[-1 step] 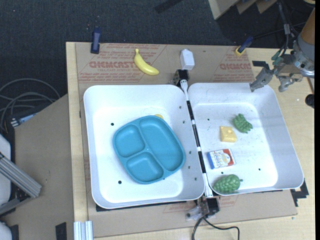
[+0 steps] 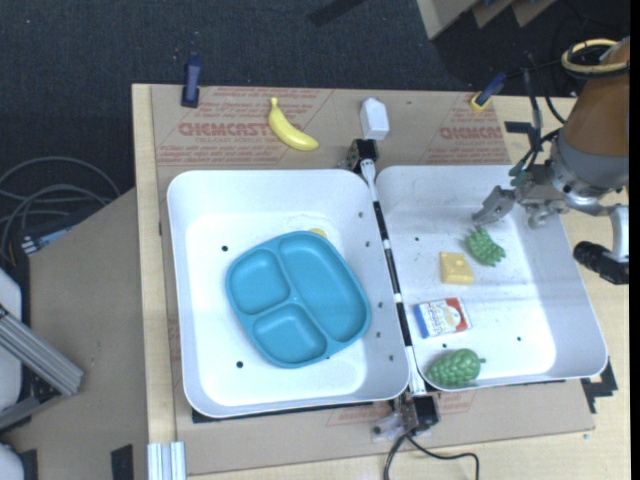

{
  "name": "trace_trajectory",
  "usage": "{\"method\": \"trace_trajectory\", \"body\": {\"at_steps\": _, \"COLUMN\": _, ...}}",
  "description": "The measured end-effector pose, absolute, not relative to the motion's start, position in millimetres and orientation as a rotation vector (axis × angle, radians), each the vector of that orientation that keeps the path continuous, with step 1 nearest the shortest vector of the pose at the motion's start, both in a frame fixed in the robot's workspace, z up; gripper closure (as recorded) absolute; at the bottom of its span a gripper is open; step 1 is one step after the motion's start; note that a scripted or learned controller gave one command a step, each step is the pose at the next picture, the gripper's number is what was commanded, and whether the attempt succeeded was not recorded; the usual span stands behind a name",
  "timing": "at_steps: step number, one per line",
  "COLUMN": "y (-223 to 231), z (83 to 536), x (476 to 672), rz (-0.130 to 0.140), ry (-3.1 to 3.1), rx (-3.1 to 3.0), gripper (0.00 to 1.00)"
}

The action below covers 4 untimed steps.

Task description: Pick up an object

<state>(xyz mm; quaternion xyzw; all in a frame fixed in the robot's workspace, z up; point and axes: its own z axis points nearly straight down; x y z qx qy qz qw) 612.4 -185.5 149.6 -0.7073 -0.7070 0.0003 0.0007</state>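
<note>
My gripper (image 2: 517, 209) hangs over the far right part of the right bin (image 2: 560, 298), its fingers spread open with nothing between them. Just below and left of it lies a small green leafy toy (image 2: 485, 245). A yellow cheese wedge (image 2: 456, 268) sits beneath that, then a red, white and blue carton (image 2: 441, 318). A round green bumpy toy (image 2: 455, 367) rests at the bin's near edge. The left bin (image 2: 200, 268) holds a blue divided plate (image 2: 295, 297).
A yellow banana (image 2: 289, 129) lies on the cardboard behind the left bin. A white clip (image 2: 374, 118) stands at the top of the divider between the bins. Blue clamps (image 2: 191, 79) hold the board's far corners. Cables trail at the left.
</note>
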Motion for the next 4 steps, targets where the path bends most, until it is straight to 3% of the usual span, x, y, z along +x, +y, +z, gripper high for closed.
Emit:
{"method": "trace_trajectory", "body": {"at_steps": 1, "y": -115.4, "z": 88.8, "x": 596.7, "rz": -0.008, "ry": -2.228, "rx": -2.226, "gripper": 0.00}}
{"method": "trace_trajectory", "body": {"at_steps": 3, "y": -92.1, "z": 84.3, "x": 546.1, "rz": 0.002, "ry": -2.219, "rx": -2.220, "gripper": 0.00}}
{"method": "trace_trajectory", "body": {"at_steps": 4, "y": -91.9, "z": 94.2, "x": 546.5, "rz": 0.000, "ry": -2.220, "rx": -2.222, "gripper": 1.00}}
